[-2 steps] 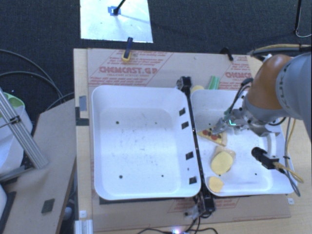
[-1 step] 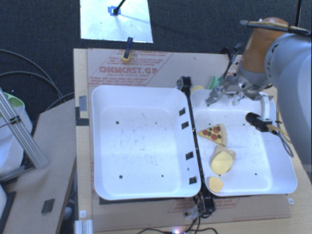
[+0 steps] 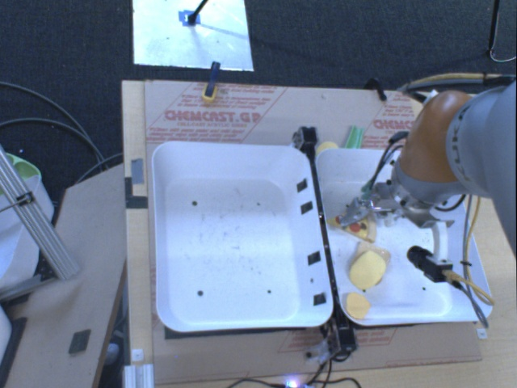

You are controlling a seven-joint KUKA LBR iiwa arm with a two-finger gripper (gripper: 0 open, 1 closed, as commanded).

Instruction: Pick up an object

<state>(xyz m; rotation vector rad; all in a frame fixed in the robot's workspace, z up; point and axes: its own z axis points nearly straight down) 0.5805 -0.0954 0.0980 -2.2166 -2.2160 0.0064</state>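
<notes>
Overhead slanted view, 2 bins (image 3: 234, 168)

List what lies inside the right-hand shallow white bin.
The right-hand shallow white bin holds a yellow rounded object, a smaller yellow piece at the front corner, and a yellow-and-red item under the gripper. The grey arm covers the bin's back part.

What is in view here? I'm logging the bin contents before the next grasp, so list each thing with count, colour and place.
white bins: two, white, side by side on the bench.
yellow objects: two, yellow, right bin near its left wall, one at the front corner.
yellow-red object: one, under the tool in the right bin.
green item: one, behind the right bin.
board: one, tan with red lettering, under the bins.
arm: one, grey with an orange band, from the right.
tool: one, low over the right bin.
</notes>
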